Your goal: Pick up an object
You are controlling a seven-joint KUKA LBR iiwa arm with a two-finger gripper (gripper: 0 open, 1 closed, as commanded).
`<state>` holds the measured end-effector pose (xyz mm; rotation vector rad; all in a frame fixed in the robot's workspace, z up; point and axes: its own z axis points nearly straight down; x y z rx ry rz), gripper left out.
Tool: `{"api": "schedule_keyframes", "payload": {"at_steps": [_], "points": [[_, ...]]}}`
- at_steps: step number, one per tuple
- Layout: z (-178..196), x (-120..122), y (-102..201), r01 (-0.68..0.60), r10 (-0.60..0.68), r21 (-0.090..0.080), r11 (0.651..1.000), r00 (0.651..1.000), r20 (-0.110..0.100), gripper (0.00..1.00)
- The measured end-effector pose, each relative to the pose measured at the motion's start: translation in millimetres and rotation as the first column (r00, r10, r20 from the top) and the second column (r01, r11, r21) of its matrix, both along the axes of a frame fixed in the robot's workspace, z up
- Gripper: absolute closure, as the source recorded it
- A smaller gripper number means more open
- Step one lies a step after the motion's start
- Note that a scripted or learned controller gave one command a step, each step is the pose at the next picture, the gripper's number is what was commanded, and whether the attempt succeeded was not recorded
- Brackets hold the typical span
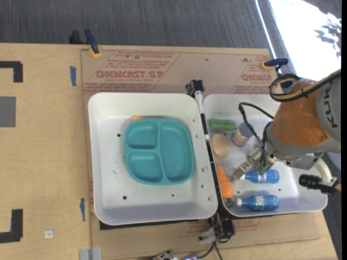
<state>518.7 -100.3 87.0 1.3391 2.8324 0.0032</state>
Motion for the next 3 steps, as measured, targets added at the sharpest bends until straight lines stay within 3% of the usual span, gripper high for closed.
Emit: {"api": "schedule_keyframes", "payload": {"at_steps": [1, 2, 3], "points": [[10.9, 1.7, 0.2, 0.000, 0.000, 0.000, 1.000, 1.000, 0.006, 1.00], [0.8, -35.5, 3.5, 0.099, -0.099, 0.001, 0.995, 0.995, 0.005, 1.00], [1.0, -35.4, -0.8, 0.103, -0.103, -0.006, 0.995, 0.995, 0.010, 0.00]]}}
